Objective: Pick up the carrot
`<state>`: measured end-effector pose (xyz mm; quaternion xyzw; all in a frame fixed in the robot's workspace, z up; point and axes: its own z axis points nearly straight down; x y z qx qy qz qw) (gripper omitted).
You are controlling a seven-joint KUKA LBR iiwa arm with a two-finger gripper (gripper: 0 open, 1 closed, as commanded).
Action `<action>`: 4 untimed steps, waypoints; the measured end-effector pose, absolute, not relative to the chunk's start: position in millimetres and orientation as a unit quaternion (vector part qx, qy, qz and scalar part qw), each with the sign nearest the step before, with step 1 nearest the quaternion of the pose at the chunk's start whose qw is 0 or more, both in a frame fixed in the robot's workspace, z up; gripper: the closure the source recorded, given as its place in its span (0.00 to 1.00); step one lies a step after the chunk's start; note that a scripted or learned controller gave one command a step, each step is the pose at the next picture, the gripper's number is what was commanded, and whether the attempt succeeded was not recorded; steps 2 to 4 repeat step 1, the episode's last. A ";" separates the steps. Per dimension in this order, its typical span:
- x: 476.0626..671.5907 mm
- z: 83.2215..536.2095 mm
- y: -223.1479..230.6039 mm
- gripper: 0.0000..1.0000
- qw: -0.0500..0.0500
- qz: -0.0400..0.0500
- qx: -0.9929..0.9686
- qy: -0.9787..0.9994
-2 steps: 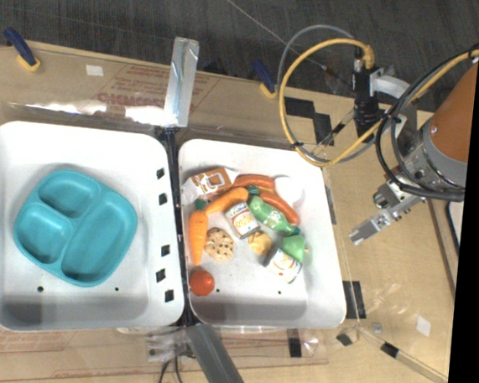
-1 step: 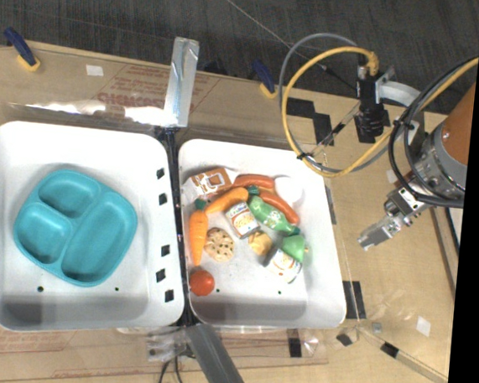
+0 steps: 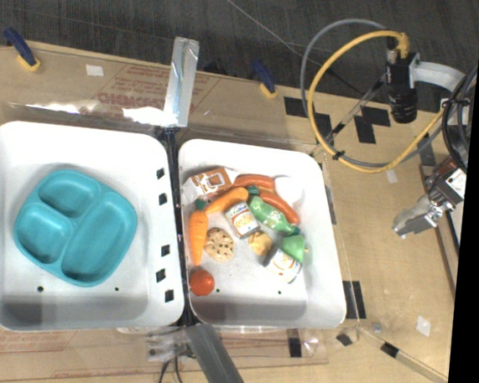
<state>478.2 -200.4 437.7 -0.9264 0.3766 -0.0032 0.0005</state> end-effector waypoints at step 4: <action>492.1 412.7 -202.4 1.00 0.001 -0.003 -0.980 0.198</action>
